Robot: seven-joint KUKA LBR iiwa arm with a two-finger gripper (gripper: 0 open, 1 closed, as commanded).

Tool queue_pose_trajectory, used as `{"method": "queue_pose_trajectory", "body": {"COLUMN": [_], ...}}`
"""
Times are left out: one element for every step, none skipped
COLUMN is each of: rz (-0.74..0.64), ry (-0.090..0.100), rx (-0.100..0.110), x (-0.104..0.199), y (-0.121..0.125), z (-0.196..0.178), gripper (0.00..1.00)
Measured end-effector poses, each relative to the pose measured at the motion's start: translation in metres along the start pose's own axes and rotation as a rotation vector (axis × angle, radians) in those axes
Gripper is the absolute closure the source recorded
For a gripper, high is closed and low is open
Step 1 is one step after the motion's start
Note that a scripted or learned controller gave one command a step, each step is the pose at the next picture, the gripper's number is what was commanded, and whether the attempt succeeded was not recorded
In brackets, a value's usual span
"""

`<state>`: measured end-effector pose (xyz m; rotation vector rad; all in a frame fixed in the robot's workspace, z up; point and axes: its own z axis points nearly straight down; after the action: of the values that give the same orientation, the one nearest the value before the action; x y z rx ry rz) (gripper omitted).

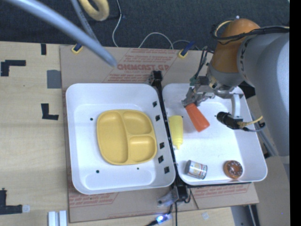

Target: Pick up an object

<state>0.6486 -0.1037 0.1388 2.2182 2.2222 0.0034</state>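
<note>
Two white bins (75,126) sit on cardboard. My gripper (194,102) pinches the orange carrot (197,117) by its top end, raised over the right bin so it hangs tilted.

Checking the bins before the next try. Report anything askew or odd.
The small can in the right bin lies tipped on its side. The yellow piece rests against the divider between the bins. The orange carrot-like toy slants just under the end effector. The yellow divided plate sits flat in the left bin.
</note>
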Motion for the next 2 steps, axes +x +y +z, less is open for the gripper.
{"method": "queue_pose_trajectory", "body": {"rz": [-0.001, 0.0], "ry": [0.0, 0.0], "rx": [-0.001, -0.001], "x": [0.006, 0.007], "y": [0.003, 0.004], "z": [-0.044, -0.084], "gripper": [1.0, 1.0]}}
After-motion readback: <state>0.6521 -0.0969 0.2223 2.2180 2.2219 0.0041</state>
